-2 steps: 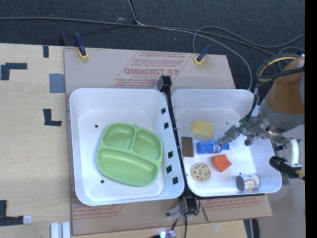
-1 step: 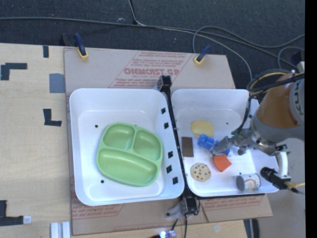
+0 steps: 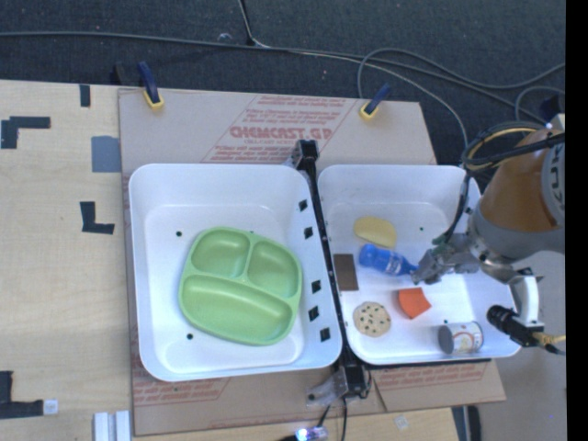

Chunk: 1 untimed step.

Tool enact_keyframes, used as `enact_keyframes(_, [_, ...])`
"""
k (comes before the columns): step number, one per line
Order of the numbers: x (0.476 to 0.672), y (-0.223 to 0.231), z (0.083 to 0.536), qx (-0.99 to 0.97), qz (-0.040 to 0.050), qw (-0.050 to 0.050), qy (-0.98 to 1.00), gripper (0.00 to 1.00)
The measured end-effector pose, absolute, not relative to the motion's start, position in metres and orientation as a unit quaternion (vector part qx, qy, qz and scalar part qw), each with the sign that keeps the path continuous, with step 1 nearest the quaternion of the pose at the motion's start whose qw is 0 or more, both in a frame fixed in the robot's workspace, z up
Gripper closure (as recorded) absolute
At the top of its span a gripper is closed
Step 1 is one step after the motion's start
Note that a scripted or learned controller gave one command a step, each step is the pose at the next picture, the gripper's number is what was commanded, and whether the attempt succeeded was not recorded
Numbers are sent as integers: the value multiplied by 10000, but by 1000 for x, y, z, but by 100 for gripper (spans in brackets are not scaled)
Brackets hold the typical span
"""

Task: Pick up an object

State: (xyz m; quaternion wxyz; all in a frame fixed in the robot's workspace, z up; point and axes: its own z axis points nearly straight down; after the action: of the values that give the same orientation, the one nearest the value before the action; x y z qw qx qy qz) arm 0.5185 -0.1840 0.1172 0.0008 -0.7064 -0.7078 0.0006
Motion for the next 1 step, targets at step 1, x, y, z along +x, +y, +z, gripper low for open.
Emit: enact_keyframes(1, [522,-184,180,-7066,-9,-23,-7076,100])
